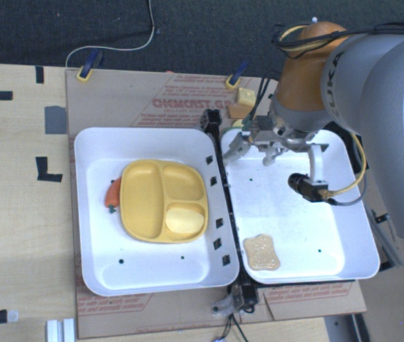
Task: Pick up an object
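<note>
My gripper [251, 150] hangs over the back left part of the right bin [344, 212], close to the divider between the bins. It looks open, and nothing shows between its fingers. A flat beige piece [261, 252] lies at the front left of the right bin, well in front of the gripper. In the left bin [91, 212] rests a yellow divided plate [155, 191] with a pale yellow lump [184, 220] in its front right compartment. An orange-red object [112, 193] peeks out from under the plate's left edge.
The grey arm with its orange band [308, 63] covers the back right of the right bin. A black cable end [308, 187] hangs beside the gripper. A small yellow block [244, 97] sits behind the bins on the cardboard.
</note>
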You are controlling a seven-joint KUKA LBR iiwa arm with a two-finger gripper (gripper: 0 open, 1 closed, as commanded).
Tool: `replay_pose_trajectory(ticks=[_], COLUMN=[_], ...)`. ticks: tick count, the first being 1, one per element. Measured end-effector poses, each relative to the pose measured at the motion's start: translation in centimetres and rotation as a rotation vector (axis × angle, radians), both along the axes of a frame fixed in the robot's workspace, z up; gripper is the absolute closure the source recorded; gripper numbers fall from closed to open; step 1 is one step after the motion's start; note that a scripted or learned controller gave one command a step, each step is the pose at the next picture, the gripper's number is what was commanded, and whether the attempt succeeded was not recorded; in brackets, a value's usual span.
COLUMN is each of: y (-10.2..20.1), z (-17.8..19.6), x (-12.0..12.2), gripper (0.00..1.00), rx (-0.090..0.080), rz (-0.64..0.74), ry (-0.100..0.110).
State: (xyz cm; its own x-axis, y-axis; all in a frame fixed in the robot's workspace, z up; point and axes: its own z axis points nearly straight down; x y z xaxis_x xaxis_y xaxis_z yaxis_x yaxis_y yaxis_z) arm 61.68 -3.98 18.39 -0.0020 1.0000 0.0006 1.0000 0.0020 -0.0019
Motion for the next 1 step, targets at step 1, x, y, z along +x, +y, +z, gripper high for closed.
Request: replay_pose_trajectory(ticks=[1], y=[-6.29], z=[-7.32], x=[4.20], gripper=[0.00], rx=[-0.003], rz=[-0.005], ry=[0.001])
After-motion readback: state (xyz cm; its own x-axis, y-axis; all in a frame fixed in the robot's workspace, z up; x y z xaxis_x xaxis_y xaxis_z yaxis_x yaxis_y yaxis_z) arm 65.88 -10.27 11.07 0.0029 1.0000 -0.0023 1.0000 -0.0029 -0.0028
